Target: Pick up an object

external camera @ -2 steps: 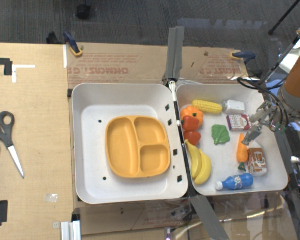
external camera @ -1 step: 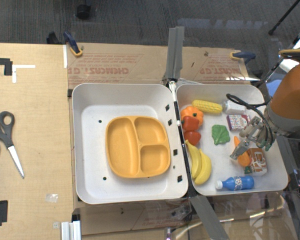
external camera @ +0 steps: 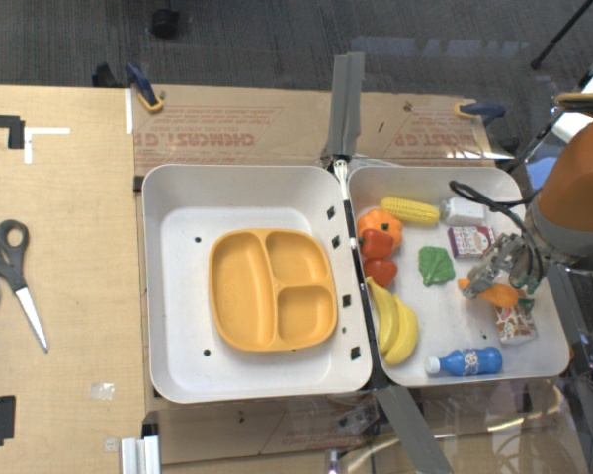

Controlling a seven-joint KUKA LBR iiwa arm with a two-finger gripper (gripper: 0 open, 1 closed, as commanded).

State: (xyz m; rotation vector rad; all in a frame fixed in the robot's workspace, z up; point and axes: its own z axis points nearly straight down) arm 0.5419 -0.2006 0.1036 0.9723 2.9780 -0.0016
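Claw point(external camera: 502, 270) is down low in the right bin point(external camera: 558, 363), at the right of the frame, its grey fingers splayed over an orange carrot point(external camera: 496, 292); whether they are open or clamped I cannot tell from this angle, and nothing is clearly between them. Arm point(external camera: 578, 200) comes in from the right edge, orange band showing above the wrist. Just below the claw lies a small printed packet point(external camera: 517, 326), and above it a purple-and-white carton point(external camera: 469, 240) and a white bottle point(external camera: 466, 209). Across the top of that bin sits a corn cob point(external camera: 410, 208); beside it an orange pepper point(external camera: 380, 227) with a red piece point(external camera: 380, 270) under it. Green leaf point(external camera: 436, 265) in the middle, bananas point(external camera: 395, 324) along the left wall, blue bottle point(external camera: 466, 362) at the bottom. Left bin point(external camera: 168, 265) holds a yellow divided plate point(external camera: 274, 289). Scissors point(external camera: 15, 275) lie on the bench at far left.
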